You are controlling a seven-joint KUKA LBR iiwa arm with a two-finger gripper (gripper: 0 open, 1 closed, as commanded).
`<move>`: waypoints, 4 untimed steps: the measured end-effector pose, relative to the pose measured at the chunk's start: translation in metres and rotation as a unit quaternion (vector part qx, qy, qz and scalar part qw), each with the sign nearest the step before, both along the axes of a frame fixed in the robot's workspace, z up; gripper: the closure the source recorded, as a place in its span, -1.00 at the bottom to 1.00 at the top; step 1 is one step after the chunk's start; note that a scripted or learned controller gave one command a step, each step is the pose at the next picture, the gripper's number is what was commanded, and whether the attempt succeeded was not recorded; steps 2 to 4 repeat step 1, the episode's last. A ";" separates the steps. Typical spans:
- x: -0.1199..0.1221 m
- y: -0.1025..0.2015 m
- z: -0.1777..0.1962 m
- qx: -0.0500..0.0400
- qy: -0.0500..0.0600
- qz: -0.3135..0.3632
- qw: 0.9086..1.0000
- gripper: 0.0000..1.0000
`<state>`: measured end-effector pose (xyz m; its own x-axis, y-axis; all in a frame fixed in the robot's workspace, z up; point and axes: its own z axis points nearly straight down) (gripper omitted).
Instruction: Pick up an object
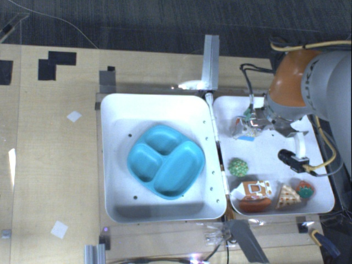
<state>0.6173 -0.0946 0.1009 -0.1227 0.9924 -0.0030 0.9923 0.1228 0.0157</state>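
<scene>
We see the end effector low in the right bin, upper part; we cannot tell its state. A green ball, toy burger, sandwich wedge lie near the front. Left bin holds 1 blue divided plate.

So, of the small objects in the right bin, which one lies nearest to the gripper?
The green ball. It lies alone mid-bin, just below the gripper; the other three objects sit in a row along the bin's near edge.
</scene>
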 end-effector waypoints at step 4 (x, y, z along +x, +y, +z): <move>0.031 0.055 0.086 0.001 0.005 -0.001 1.000 1.00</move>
